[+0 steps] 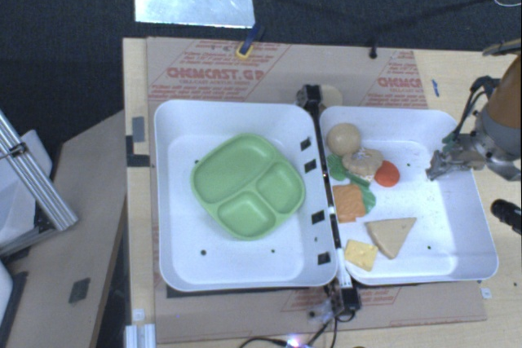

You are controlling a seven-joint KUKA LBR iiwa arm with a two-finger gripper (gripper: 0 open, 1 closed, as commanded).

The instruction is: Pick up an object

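We are watching the gripper (447,161) hovering over the right bin (465,257) near its far right wall, and we cannot tell whether it is spread or pressed together. Nothing is showing in its grasp, so we are judging this as the approach step; next it needs to travel left and descend. Candidates are clustering at the bin's left side: one tan ball (343,138), one red piece (387,174), one orange slab (349,203), one tan wedge (391,235), one yellow block (360,254). The left bin (175,257) is holding one green tray (247,185).
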